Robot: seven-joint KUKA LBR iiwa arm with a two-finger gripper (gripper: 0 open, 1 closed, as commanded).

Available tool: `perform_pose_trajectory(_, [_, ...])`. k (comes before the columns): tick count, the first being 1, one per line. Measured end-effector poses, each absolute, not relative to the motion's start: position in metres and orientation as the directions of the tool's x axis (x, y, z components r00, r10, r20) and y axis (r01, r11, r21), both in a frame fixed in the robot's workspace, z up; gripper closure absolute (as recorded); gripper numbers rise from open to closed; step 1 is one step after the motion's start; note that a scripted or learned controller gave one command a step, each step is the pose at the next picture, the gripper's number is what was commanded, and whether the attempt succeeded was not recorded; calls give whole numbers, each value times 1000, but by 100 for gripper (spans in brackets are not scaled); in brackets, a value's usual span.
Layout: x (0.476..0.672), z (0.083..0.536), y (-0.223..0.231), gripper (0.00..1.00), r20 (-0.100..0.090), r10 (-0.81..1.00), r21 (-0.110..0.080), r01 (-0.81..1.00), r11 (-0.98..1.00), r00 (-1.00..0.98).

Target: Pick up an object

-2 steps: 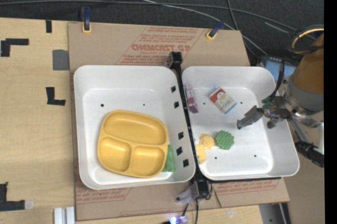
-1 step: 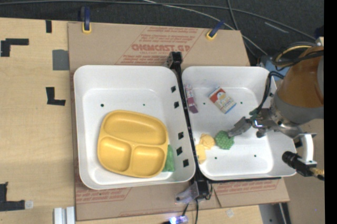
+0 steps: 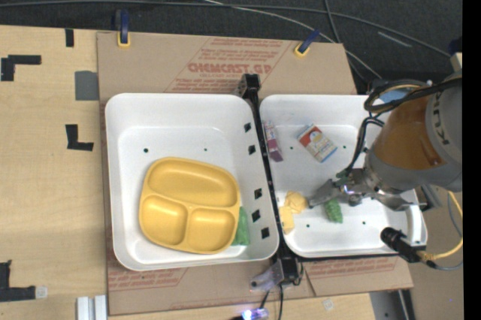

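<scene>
Lying in the left bin (image 3: 120, 116) is a yellow tray (image 3: 189, 204); a green piece (image 3: 242, 228) is showing at the tray's right edge, partly hidden against the bin wall. In the right bin (image 3: 301, 104), a purple item (image 3: 272, 146) is leaning by the divider, too small to identify; a yellow lump (image 3: 293, 203) is sitting near the front left; a small box (image 3: 317, 143) is lying toward the back. The gripper (image 3: 334, 198) is hovering just above a green block (image 3: 333, 212); I cannot tell whether it is clenched or released. The arm (image 3: 409, 142) is covering the bin's right side.
</scene>
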State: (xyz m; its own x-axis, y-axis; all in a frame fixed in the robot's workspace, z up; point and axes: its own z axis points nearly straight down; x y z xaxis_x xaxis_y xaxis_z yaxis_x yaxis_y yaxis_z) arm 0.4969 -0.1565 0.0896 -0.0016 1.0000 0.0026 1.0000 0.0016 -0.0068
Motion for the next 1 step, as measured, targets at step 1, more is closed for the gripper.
perform_pose_trajectory(1, [497, 86, -157, 0, -1, 1000, 0, 1000, 0, 0])
